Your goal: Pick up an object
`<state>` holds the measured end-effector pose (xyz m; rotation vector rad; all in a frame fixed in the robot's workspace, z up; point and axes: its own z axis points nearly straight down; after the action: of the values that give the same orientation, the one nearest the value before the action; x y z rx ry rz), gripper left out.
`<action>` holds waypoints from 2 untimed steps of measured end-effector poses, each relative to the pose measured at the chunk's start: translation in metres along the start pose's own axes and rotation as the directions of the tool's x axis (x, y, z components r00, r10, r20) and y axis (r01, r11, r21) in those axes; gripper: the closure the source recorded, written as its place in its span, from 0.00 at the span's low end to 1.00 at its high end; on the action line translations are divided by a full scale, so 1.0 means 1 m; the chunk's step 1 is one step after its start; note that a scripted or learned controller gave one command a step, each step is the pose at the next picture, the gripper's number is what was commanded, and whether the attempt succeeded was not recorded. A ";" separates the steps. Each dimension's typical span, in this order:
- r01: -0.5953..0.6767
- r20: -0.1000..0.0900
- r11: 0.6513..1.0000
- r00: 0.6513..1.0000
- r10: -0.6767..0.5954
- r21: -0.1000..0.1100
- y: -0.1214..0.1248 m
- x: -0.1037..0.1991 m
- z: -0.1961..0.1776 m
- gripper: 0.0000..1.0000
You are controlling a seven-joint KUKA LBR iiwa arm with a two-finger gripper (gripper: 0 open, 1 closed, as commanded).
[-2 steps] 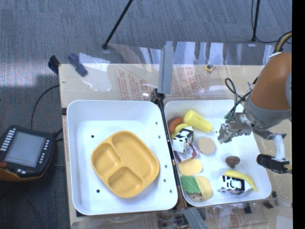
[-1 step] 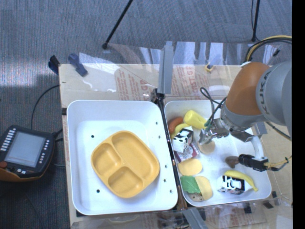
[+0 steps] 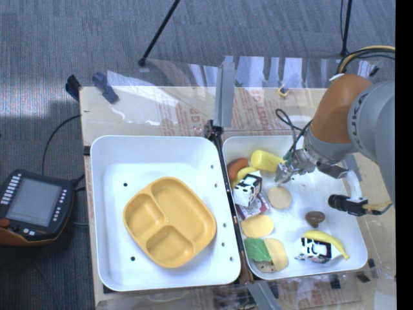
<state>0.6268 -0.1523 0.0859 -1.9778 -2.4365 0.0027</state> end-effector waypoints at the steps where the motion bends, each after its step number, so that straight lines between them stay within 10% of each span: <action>1: -0.195 -0.001 0.981 0.981 0.195 0.000 -0.053 0.041 -0.038 0.00; 2: -0.178 -0.001 0.984 0.984 0.178 0.003 0.012 0.042 0.002 0.00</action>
<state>0.6297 -0.1092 0.0843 -2.1860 -2.2476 0.0049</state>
